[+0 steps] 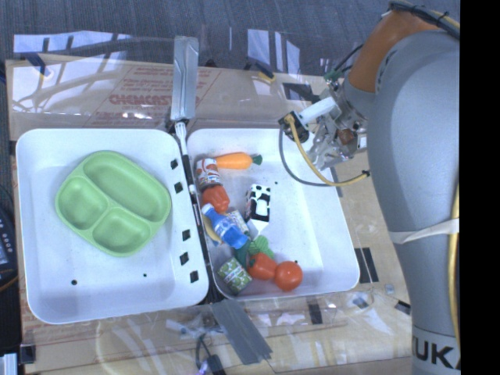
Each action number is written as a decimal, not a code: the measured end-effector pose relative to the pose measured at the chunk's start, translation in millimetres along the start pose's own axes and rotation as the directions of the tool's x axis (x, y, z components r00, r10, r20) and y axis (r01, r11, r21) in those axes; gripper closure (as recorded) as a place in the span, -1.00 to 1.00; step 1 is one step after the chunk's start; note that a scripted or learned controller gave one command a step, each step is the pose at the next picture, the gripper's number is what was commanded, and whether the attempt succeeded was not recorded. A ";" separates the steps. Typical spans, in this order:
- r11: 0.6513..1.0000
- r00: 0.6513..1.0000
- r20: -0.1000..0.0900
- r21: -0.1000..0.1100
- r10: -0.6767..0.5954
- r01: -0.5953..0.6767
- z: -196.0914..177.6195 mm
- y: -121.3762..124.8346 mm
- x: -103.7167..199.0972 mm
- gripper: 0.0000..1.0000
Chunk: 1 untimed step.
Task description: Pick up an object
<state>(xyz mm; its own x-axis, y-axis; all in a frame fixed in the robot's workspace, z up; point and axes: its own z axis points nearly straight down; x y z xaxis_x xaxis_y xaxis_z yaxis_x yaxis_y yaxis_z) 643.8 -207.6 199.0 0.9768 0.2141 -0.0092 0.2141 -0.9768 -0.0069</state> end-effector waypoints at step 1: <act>1.000 1.000 -0.010 -0.005 0.009 -0.009 -107.0 -2.6 -22.2 1.00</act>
<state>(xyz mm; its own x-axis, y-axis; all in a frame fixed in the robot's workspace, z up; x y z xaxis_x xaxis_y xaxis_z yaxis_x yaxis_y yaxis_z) 622.7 -210.4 306.3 0.9786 0.2057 0.0008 0.2057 -0.9786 -0.0013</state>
